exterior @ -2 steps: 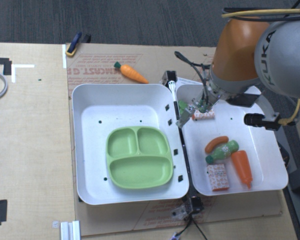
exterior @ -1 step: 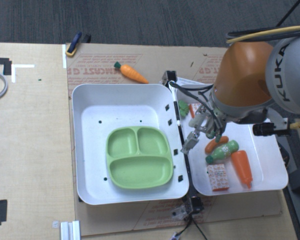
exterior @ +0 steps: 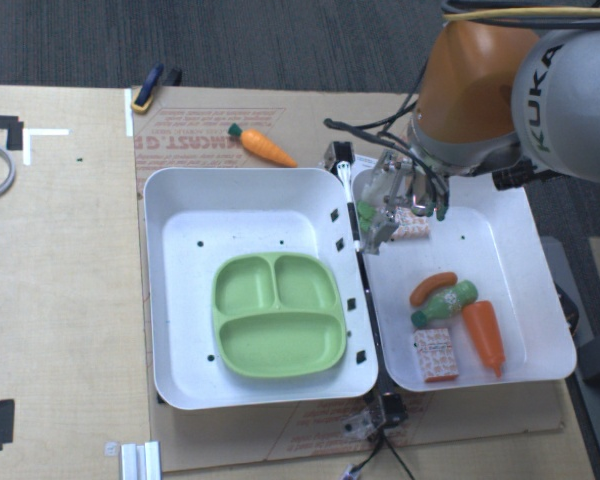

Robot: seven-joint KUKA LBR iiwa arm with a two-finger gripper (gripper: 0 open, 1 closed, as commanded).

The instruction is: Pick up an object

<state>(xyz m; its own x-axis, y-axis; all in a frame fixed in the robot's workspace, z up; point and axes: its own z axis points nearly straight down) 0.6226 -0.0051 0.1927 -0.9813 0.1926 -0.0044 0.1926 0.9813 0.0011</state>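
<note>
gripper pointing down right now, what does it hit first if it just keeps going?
Most likely the bare floor of the right bin near its upper left corner. The gripper hangs there, well above the sausage and bottle. Something pale sits just beside it; depth unclear.

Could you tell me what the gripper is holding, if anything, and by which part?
It cannot be told. The gripper hangs over the right bin, beside a small pink-and-white item, but nothing shows between its fingers.
</note>
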